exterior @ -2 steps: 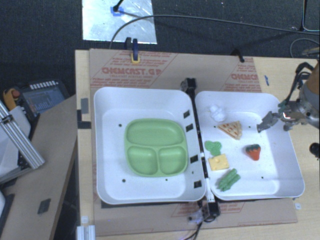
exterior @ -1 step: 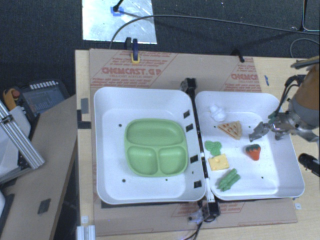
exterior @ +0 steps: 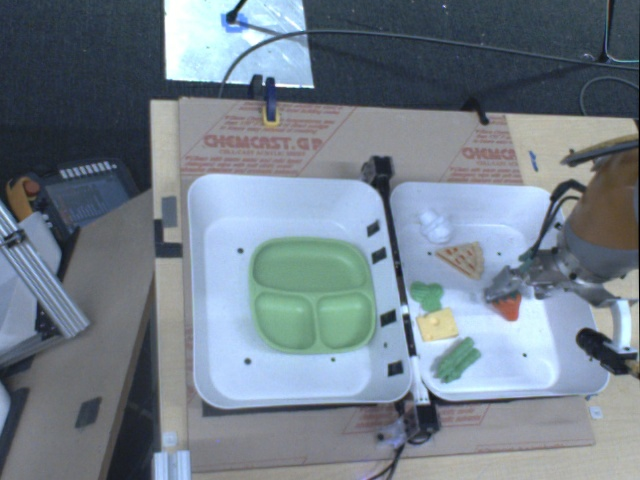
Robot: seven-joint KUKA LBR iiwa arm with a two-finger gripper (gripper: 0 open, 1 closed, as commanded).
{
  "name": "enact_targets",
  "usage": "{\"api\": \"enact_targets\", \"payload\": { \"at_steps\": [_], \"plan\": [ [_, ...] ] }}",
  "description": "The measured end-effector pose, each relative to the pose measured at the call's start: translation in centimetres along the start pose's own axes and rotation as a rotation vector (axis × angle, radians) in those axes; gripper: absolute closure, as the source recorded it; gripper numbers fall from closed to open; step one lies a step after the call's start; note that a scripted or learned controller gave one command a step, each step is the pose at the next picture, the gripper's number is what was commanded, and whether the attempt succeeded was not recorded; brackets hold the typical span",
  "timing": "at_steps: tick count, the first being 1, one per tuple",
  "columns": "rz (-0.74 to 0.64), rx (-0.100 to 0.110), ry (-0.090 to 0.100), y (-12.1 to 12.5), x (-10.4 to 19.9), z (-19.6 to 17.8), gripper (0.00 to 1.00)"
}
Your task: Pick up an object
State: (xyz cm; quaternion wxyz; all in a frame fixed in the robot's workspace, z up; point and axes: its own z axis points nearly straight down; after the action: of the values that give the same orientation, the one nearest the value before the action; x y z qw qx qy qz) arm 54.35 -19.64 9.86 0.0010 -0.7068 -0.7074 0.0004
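The arm enters from the right edge of the frame, and its pincer (exterior: 503, 293) is down inside the right-hand bin (exterior: 530, 368), at the centre-right of the picture. Its tip sits right at a small red-orange piece (exterior: 510, 309) that looks like a toy carrot; whether the piece is between the fingers or only beside them, and how wide they stand, I cannot tell from this angle. I judge the step in hand to be the grasp itself: the reach looks finished and the lift is not yet made.

The next move calls for a firm close on the red-orange piece and a straight rise, clear of the pizza-like wedge (exterior: 461, 259) just to its upper left.

Other candidates lie in the same bin: a white piece (exterior: 435, 227) near the top, a green leafy piece (exterior: 427, 294), a yellow block (exterior: 437, 324) and a green pod-like piece (exterior: 456, 359) toward the bottom. The left bin (exterior: 220, 368) holds a green divided plate (exterior: 312, 294).

Red lettering on the cardboard under the bins reads roughly "CHEMCAST" (upper centre, and again, partly cut off, at upper right).
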Motion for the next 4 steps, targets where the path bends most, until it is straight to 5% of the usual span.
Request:
{"api": "enact_targets", "payload": {
  "at_steps": [1,4],
  "plan": [
    [-0.001,-0.007,-0.003,0.2,-0.1,-1.4,1.0],
    [-0.004,-0.009,-0.003,-0.9,0.0,-16.5,1.0]
  ]
}}
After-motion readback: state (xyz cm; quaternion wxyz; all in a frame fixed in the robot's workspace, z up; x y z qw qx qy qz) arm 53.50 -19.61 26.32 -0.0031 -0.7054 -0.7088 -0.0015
